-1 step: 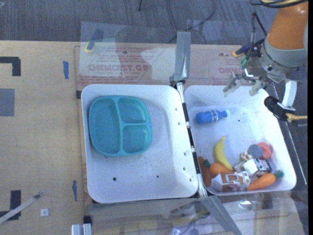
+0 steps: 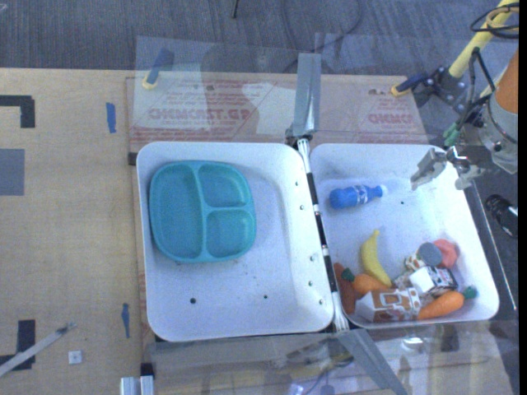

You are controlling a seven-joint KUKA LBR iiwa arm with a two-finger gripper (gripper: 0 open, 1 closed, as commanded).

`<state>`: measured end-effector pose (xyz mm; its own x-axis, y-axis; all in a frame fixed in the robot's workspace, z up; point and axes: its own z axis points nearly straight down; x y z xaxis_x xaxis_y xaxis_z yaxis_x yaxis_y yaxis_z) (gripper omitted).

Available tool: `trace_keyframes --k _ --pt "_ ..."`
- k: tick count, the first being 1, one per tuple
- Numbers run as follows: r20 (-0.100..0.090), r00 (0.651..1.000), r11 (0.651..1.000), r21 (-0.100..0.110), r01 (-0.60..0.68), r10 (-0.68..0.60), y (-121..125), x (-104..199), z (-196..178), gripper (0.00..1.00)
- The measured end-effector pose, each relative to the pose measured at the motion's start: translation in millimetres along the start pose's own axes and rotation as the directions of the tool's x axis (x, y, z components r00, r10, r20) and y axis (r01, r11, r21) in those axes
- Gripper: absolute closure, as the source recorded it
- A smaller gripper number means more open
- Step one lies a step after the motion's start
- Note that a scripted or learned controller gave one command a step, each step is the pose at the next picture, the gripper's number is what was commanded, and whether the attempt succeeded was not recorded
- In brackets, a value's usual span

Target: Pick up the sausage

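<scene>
A: Which parts are hard to make out?
B: The arm (image 2: pixel 504 97) is cut off by the right edge. The gripper (image 2: pixel 443 168) is small and blurred.
A: And the sausage?
B: It cannot be told apart within the crowded toy pile (image 2: pixel 412 286); items overlap there.

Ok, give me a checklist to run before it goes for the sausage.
1. Sausage found: ok, likely the reddish piece against the right bin's left wall.
2. Gripper above it: not ok, the gripper is near the far right corner.
3. Room beside it: not ok, a small carrot crowds it.
4. Straight path: cannot tell, the banana lies close to it.
</scene>
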<state>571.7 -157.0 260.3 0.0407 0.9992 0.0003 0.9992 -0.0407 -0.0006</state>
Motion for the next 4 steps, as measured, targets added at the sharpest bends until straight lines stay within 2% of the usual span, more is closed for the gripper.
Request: trace_keyframes --k 1,2,3,4 --pt "0.001 0.994 0.994 -0.001 -0.112 0.112 -39 78 -49 0.00" --pt "0.000 0.998 0.998 0.002 0.066 -0.066 -73 109 -50 0.00" --pt "0.001 0.998 0.998 -0.001 -0.067 0.067 -100 208 -173 0.00" --pt "0.002 0.923 0.923 0.004 -0.384 0.384 -104 270 -44 0.00"
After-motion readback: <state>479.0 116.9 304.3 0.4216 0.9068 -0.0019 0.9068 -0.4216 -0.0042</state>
